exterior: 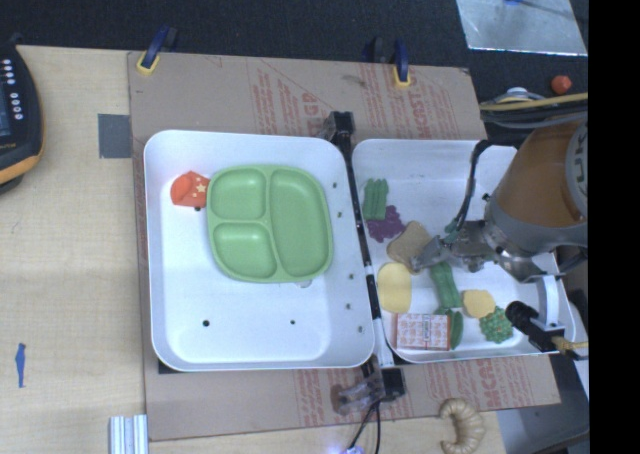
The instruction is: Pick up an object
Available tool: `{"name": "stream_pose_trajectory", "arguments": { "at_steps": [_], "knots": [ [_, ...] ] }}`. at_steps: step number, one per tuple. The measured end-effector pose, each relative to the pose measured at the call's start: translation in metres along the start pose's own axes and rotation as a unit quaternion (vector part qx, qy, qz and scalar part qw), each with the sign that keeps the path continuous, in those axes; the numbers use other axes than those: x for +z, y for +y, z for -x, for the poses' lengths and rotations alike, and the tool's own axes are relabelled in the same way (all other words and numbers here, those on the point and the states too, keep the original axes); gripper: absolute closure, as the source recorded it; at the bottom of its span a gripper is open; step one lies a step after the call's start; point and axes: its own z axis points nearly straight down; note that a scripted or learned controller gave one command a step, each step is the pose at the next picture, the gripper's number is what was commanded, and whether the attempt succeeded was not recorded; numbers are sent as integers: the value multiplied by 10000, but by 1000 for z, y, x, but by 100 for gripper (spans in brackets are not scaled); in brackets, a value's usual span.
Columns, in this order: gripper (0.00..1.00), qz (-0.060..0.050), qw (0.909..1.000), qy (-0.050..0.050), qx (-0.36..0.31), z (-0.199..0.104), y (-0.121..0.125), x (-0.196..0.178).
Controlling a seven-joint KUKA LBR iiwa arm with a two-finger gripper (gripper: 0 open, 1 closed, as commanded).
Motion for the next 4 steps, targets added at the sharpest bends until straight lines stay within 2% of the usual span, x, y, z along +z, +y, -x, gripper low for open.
{"name": "stream_pose_trajectory", "arguments": {
  "at_steps": [1, 2, 3, 4],
  "knots": [
    [0, -4, 10000, 4, -8, 10, -15, 0],
    [0, 4, 10000, -3, -2, 12, -47, 0],
    [0, 40, 10000, -37, 20, 70, -46, -123],
    [0, -54, 10000, 28, -55, -11, 17, -13]
  ]
}}
